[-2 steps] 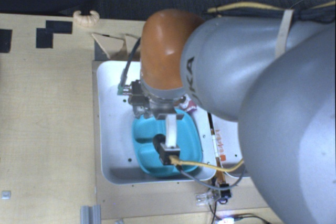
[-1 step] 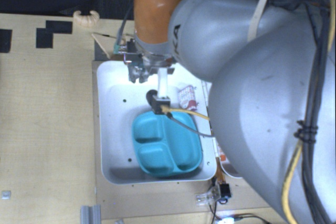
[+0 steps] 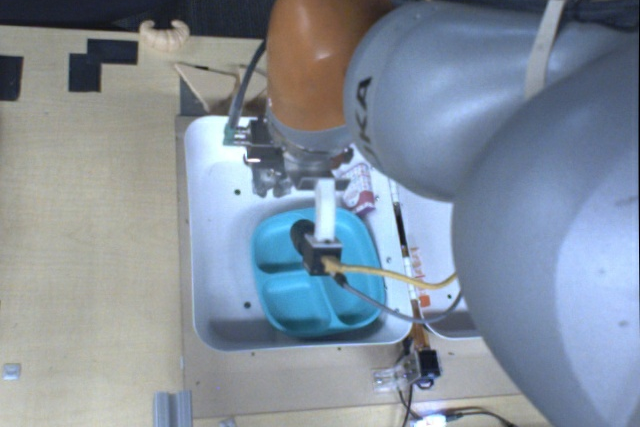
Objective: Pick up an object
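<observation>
My one arm (image 3: 470, 115), grey with its orange band, is reaching in over the pale wooden worktop (image 3: 90, 215) and covering most of the right side. I am counting two white bins. The left bin (image 3: 205, 245) is showing most of its floor and its near wall. Of the right bin (image 3: 432, 250) I am seeing just a narrow strip next to my arm.

One teal tray (image 3: 290, 300), moulded into compartments, is lying flat in the left bin towards its near right corner. It is taking up a good part of the floor.

My hand (image 3: 273, 180) is hanging low over the far half of that bin, just beyond the tray's far edge. I cannot tell whether it is wide or narrow, and I am seeing nothing held in it.

One small red-and-white packet (image 3: 356, 188) is lying just to the right of my hand, beside the tray's far right corner.
</observation>
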`<state>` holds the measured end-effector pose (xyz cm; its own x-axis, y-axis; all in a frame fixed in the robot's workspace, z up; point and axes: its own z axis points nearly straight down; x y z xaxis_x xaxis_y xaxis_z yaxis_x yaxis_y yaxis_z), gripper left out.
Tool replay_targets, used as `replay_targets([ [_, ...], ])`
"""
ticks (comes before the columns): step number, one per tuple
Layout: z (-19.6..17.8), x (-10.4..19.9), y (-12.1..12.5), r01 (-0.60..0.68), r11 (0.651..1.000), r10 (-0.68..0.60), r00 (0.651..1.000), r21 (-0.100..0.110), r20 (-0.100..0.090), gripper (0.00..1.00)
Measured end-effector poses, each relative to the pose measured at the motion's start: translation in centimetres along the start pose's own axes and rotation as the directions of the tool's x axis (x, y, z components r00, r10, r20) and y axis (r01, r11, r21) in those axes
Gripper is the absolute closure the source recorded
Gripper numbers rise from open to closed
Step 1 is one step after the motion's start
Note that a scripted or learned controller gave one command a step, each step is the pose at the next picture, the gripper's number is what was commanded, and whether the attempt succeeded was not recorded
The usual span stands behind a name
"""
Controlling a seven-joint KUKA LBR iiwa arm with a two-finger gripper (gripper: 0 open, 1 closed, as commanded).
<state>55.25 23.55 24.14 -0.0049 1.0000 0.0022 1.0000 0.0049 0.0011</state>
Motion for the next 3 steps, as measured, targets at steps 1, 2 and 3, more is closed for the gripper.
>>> replay_targets([
  [1,2.8,0.0,-6.6,-0.002,1.000,0.002,1.000,0.001,0.001,1.00],
  [2,-4.3,0.0,-2.7,0.001,1.000,-0.001,1.000,-0.002,0.000,1.00],
  [3,6.8,-0.1,0.4,-0.004,1.000,0.004,1.000,0.002,0.002,1.00],
])
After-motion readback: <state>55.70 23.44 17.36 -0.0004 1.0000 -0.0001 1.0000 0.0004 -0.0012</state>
